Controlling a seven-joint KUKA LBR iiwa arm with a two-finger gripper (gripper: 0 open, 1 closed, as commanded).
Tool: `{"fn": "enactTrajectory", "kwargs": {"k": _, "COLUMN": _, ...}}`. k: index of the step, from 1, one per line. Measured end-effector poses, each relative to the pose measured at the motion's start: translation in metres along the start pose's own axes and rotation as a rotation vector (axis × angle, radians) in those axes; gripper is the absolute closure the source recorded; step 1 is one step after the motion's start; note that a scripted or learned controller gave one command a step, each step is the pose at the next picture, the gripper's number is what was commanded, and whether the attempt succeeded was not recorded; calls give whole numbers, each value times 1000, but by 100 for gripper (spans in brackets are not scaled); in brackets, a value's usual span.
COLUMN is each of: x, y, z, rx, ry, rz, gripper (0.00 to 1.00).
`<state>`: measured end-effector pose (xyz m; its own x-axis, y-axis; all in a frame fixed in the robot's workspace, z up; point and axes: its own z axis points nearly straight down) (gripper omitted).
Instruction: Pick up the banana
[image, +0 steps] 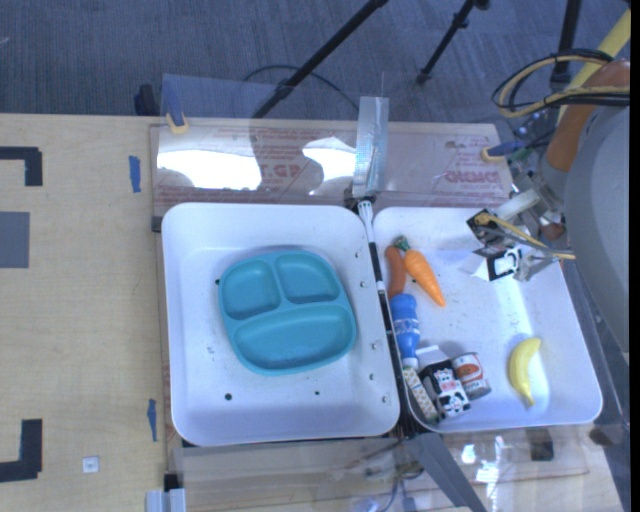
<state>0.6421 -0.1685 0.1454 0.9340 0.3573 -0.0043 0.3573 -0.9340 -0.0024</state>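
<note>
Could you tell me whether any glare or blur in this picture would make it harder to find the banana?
In the camera view, glare sits on the clear sheet behind the bins, away from the banana, which is evenly lit and fairly sharp against the white right bin; the gripper looks cluttered and slightly soft.

A blue divided plate (288, 310) lies in the left bin (190, 330); two carrots (412, 268), a bottle (405, 325) and a small can (470, 376) occupy the right bin (570, 330).

Two white bins (190, 300), one blue plate (288, 310), two carrots (423, 276), one banana (526, 369).
</note>
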Motion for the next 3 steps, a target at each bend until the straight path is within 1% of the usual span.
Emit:
{"fn": "enactTrajectory", "kwargs": {"k": 1, "x": 1, "y": 0, "z": -1, "rx": 0, "ry": 1, "rz": -1, "gripper": 0}}
{"fn": "enactTrajectory", "kwargs": {"k": 2, "x": 4, "y": 38, "z": 7, "rx": -1, "ry": 3, "rz": 54, "gripper": 0}}
{"fn": "enactTrajectory", "kwargs": {"k": 3, "x": -2, "y": 56, "z": -65, "rx": -3, "ry": 3, "rz": -76, "gripper": 0}}
